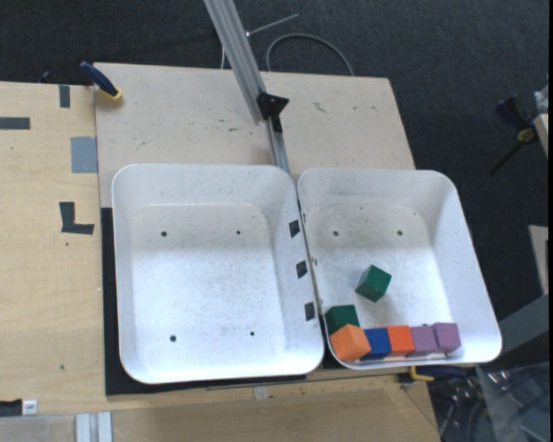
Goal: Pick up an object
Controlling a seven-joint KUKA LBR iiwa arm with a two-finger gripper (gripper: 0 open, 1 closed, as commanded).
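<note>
Wooden bench (212, 118) holds two bins; in the right bin (447, 201) a green cube (374, 283) sits alone, turned cornerwise; a row of blocks (401, 340) runs left-to-right along its near wall; whether the gripper is open or closed, I cannot tell.

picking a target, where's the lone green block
In the right bin, the green block sits alone near the middle, above the row of blocks along the near wall.
</note>
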